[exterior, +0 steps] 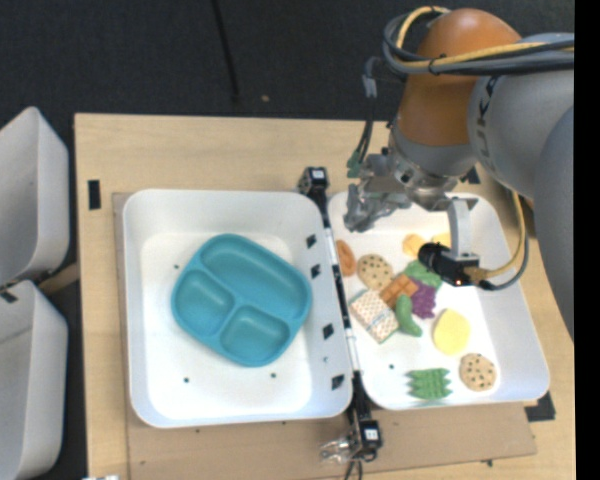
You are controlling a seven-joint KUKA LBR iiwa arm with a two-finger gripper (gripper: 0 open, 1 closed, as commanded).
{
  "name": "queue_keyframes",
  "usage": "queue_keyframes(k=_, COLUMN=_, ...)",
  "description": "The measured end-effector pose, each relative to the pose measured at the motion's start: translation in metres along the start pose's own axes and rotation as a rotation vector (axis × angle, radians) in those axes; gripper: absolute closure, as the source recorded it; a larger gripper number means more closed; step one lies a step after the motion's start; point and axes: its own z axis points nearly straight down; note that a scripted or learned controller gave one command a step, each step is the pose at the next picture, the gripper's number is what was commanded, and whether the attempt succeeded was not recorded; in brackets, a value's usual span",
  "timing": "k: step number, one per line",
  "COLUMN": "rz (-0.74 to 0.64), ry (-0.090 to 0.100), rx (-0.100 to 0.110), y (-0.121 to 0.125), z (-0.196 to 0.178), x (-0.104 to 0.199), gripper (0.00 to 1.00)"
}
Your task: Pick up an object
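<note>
The arm comes in from the right, its orange band (450, 63) bulking above the wrist, and the pincer (363, 211) hangs over the far left corner of the right bin (515, 363), close to the divider between the two bins. Its dark metal fingers point down toward the bin floor, but from this angle they merge into one grey mass, so whether they are apart or together cannot be told. Nothing is visibly between them, and they appear to sit above bare white floor, just beyond the nearest toys.

The things to pick lie clustered in the right bin. Nearest the pincer is an orange piece (346, 258) by the divider, then a chocolate-chip cookie (374, 269). Beside that sit a patterned white box (373, 315), a purple grape bunch (422, 297), a green vegetable (407, 317) and a yellow lemon-like piece (451, 331). Nearer the front edge are a green leafy piece (429, 383) and a second cookie (477, 371).

The left bin (150, 388) holds a blue divided plate (240, 299). Both bins rest on the wooden table (100, 158).
</note>
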Motion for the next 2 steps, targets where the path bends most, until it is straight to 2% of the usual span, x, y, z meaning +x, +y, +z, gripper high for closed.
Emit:
queue_keyframes(k=1, rz=0.001, ry=0.0, rx=-0.001, y=0.002, z=-0.001, x=0.048, gripper=1.0)
queue_keyframes(k=2, rz=0.002, ry=-0.001, rx=0.002, y=0.008, z=0.025, x=0.09, gripper=1.0)
